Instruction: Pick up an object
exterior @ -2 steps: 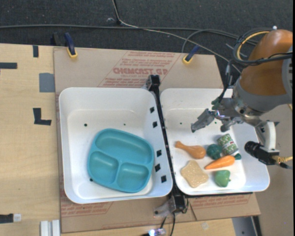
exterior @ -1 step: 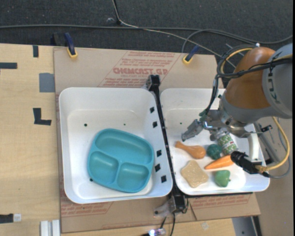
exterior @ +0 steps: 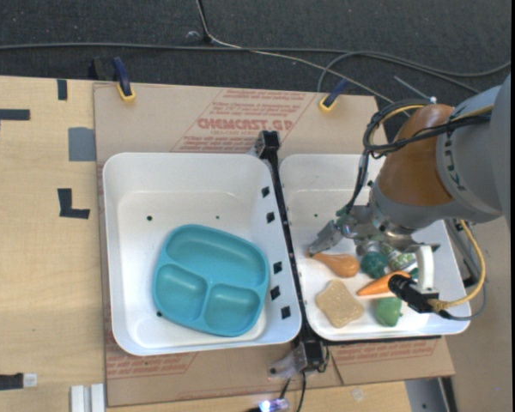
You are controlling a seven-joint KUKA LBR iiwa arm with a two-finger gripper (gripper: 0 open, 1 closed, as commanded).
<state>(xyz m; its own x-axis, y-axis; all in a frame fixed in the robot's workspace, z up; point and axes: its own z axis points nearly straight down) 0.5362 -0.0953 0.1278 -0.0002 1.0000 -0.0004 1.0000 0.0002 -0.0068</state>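
Two white bins side by side on a brown cardboard sheet (exterior: 240,123). In the left bin (exterior: 120,187), near its front edge, a blue plate (exterior: 210,280) with three parts. Nothing on the plate.

Over the right bin (exterior: 322,174), a big grey arm (exterior: 476,157) with an orange band (exterior: 416,166), reaching in from the right edge. Gripper (exterior: 328,240) low over the middle of this bin, pointing toward the wall between the bins. Too hard to tell if open or closed. Nothing seen held in it.

Toys bunched at the front of the right bin. Just below the gripper, an orange lump (exterior: 343,264), very close, maybe touching. Beside that, toward the right edge, a dark teal piece (exterior: 374,264). In front of it, an orange carrot (exterior: 376,287), lying on its side. By the front edge, a tan slice of bread (exterior: 339,304). In the front right corner, a small green piece (exterior: 388,312).

At the back edge of the cardboard, two clamps (exterior: 122,82). Black cables (exterior: 202,15) across the dark floor behind.
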